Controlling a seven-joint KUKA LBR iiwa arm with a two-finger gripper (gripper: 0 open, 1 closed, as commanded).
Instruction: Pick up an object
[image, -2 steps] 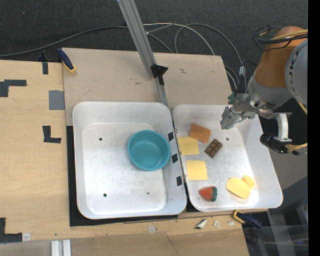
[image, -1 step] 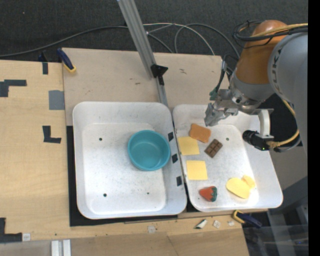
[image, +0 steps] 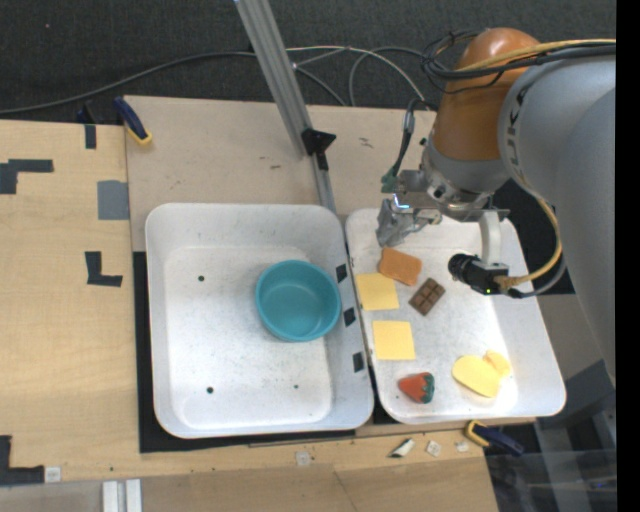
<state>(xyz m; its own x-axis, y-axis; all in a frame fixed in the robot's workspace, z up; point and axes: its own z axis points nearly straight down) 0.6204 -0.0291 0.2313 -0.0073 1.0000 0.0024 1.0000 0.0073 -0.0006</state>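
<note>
Tool (image: 393, 228) hangs over right bin (image: 530, 330), just above orange block (image: 400, 266); fingers' state: cannot tell. Blue bowl (image: 297, 300) sits in left bin (image: 190, 330).

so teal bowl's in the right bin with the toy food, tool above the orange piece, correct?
Not quite: the camera view shows the teal bowl in the left bin. The toy food is in the right bin, with the tool above the orange piece.

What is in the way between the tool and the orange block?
Nothing visible. The tool hangs just above the orange block in the right bin; the yellow squares and brown piece lie beside or beyond it.
</note>
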